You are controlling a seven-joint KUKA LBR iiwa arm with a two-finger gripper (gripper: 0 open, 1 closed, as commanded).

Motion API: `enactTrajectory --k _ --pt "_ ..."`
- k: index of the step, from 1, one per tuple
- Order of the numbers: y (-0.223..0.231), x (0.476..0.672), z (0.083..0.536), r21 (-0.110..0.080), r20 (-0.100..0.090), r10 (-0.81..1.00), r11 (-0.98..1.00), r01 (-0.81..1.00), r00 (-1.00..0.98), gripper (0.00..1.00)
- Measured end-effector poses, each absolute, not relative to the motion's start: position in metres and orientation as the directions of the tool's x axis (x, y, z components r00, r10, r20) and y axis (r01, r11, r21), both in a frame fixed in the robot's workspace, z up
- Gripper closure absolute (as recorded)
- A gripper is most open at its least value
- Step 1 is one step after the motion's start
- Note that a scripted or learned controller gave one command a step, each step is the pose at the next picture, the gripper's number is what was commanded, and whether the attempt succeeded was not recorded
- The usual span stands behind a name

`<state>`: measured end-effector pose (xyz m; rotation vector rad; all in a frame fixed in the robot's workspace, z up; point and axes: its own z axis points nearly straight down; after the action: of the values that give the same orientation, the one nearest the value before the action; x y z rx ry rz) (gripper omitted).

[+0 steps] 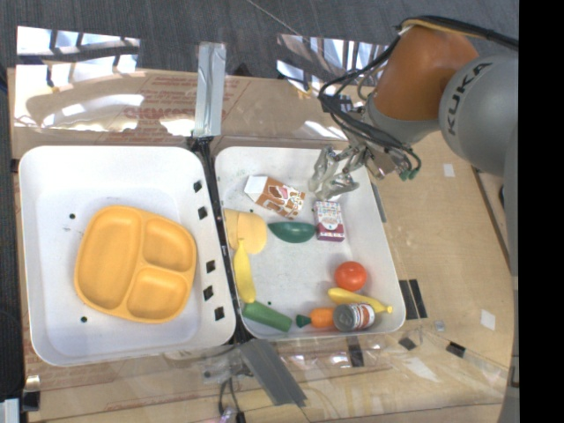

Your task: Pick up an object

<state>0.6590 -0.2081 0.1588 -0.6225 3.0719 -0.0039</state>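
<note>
Several small items in right bin (388,263), with claw (332,180) just above small red carton (330,220), fingers slightly apart and holding nothing; carton probably light, stiff, a bit crushable, best taken across its narrow flat sides.

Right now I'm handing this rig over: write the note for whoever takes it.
Claw: hangs over the top of the right bin, between the brown-and-white carton and the small red box; nothing visibly between its fingers.
Right bin also holds a green leaf-shaped piece, tomato, banana, yellow slice, cucumber, carrot and a bottle.
Left bin: yellow divided tray.
Done: nothing lifted.
Left: grip one object and raise it; carton and red box are nearest.
</note>
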Motion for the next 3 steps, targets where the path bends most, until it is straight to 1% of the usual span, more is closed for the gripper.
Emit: enactTrajectory --k 1,2,3 --pt "-0.208 0.659 0.161 -0.005 -0.006 -0.641 0.768 -0.641 -0.768 1.0" --pt "-0.208 0.659 0.161 -0.005 -0.005 -0.64 0.768 -0.64 -0.768 0.0" --pt "-0.209 0.637 0.122 -0.018 -0.013 -0.647 0.762 -0.647 -0.762 0.0"
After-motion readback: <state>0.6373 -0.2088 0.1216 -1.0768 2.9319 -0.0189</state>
